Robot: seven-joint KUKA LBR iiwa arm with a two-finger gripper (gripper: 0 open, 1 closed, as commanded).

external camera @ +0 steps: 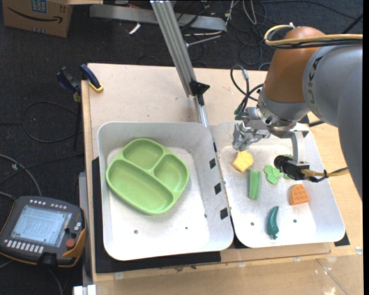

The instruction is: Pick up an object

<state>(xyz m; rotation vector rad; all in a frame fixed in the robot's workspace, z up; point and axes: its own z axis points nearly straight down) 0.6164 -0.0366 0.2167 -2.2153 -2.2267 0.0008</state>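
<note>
Two white bins (173, 242) share the bench — the arm (305, 69) slants down, gripper (242, 143) just above the yellow piece (243, 161), finger state unclear.

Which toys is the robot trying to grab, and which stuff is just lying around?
For the job:
gripper
yellow piece
green stick
small green piece
orange piece
teal piece

Just lying about:
green divided plate
handheld controller
cardboard box

The grey arm with its orange band (291, 63) reaches in from the right, wrist bent downward, gripper (245, 138) pointing down.
</note>
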